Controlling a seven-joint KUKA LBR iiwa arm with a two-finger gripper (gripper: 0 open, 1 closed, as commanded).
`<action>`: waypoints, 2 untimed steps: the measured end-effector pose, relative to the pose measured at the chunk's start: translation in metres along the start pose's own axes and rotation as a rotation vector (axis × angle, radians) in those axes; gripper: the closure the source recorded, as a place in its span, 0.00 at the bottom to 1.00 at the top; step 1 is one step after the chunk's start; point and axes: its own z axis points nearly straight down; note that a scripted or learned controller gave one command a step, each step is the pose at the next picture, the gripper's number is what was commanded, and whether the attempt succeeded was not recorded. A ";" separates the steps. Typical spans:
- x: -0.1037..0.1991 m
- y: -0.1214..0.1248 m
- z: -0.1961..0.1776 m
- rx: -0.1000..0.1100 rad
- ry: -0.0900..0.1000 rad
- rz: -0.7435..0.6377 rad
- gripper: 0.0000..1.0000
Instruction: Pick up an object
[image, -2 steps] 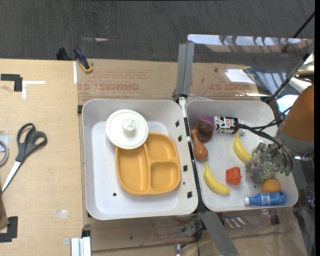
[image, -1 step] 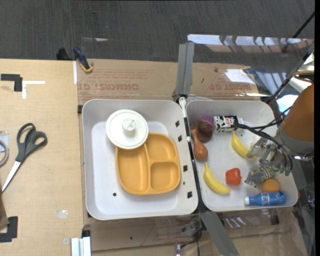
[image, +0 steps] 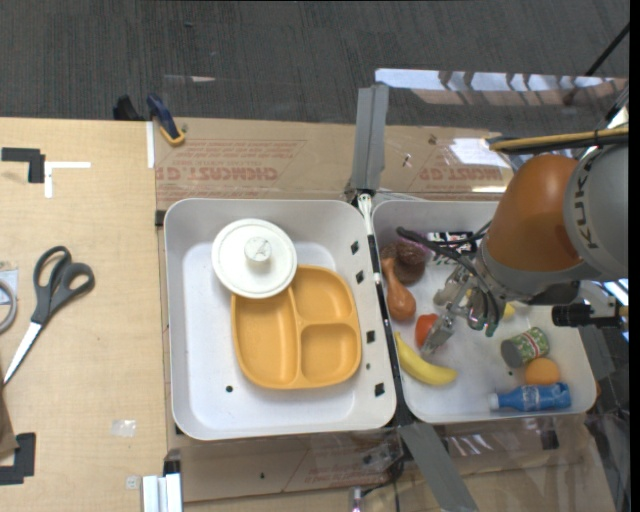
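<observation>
In the camera view, the arm (image: 545, 225) reaches in from the right and hangs the claw (image: 440, 338) low over the right bin (image: 590, 385), tilted down toward the bin's middle. The claw's spread cannot be told: its metal parts overlap and blur, so wide or narrow stays open. Nothing shows clearly between them, so I judge it holds nothing.

The nearest thing is a small red item (image: 427, 326), touching or just beside the claw tip on its left; that closeness suggests it is the pick target. Just below the claw lies a banana (image: 425, 364), flat on the bin floor. To the upper left of the claw a brown pear-like fruit (image: 399, 297) lies, with a dark round fruit (image: 410, 260) beyond it. To the claw's right sit a green can (image: 526, 346) on its side, an orange (image: 541, 372), and a blue bottle (image: 531, 399) lying flat, all near but apart from it.

Well to the claw's left, the left bin (image: 190, 330) holds a yellow divided tray (image: 295, 335) with a white lid (image: 254, 257) overlapping its upper corner, likely parked clear of the working bin.
</observation>
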 end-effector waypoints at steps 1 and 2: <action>0.016 -0.009 0.000 0.001 0.001 0.186 0.00; 0.025 -0.013 0.001 0.002 0.001 0.306 0.00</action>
